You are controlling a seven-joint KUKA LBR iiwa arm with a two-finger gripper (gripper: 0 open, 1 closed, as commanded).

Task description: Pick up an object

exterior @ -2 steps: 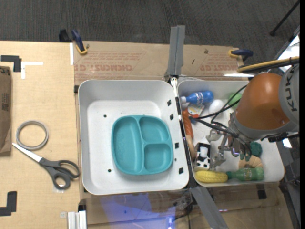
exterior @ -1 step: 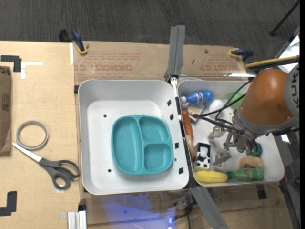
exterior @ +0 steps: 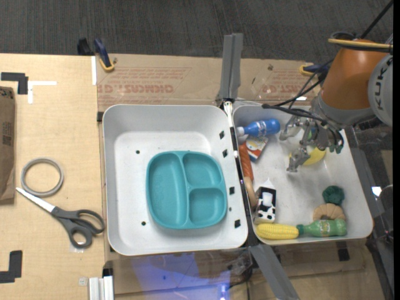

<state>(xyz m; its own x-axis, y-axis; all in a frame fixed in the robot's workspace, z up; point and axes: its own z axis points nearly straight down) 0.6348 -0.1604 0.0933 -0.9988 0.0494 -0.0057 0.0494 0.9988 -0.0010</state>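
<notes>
My gripper (exterior: pixel 301 155) hangs low over the back middle of the right bin (exterior: pixel 359 186), under the grey arm with its orange band. A yellow object (exterior: pixel 317 156) lies right beside it, touching or nearly so. A blue bottle (exterior: pixel 259 128) and an orange-and-white packet (exterior: pixel 255 147) lie to its left. An orange stick (exterior: pixel 245 167) runs along the bin's left wall. Nearer the front are a black-and-white cow carton (exterior: pixel 267 205), a yellow corn cob (exterior: pixel 277 231), a green bottle (exterior: pixel 325 229), a tan piece (exterior: pixel 328 211) and a dark green item (exterior: pixel 333 194).
The left bin (exterior: pixel 119 167) holds a teal divided plate (exterior: pixel 186 189). On the bench to the left lie scissors (exterior: pixel 69 216) and a tape roll (exterior: pixel 42 175). Cables trail from the arm over the right bin's back edge.
</notes>
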